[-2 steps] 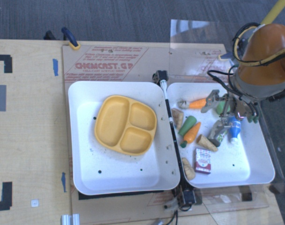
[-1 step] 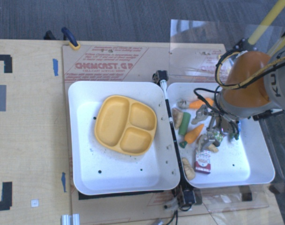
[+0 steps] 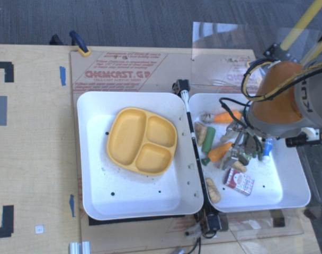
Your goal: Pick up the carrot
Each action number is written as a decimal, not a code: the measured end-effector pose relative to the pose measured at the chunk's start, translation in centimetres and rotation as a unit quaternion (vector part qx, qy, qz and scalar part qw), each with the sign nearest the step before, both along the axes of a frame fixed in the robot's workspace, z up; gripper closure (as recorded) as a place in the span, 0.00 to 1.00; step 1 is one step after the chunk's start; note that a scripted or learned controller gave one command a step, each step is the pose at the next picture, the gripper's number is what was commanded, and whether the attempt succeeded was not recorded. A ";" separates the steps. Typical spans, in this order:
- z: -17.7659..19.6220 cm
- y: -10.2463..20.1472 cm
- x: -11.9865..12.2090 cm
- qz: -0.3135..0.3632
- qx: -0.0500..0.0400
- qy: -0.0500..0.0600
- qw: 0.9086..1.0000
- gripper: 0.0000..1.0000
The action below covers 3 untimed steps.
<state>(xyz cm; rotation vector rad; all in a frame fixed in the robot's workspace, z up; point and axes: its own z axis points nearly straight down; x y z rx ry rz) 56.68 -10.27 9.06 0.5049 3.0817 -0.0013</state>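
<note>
My gripper [image 3: 239, 153] is down in the right bin [image 3: 296, 187] among the clutter — can't tell how it's set. The carrot [image 3: 220, 152], a smooth orange taper, lies just beside it, toward the bin's left wall. Left bin [image 3: 97, 194] holds a glossy yellow three-section plate [image 3: 141, 140].

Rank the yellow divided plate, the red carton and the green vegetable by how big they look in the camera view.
1. yellow divided plate, by far the largest
2. red carton
3. green vegetable
The last two look close; the carton seems slightly bigger.
</note>
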 end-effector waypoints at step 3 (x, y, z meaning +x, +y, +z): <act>2.0 0.1 0.6 0.002 -0.002 -0.008 1.000 1.00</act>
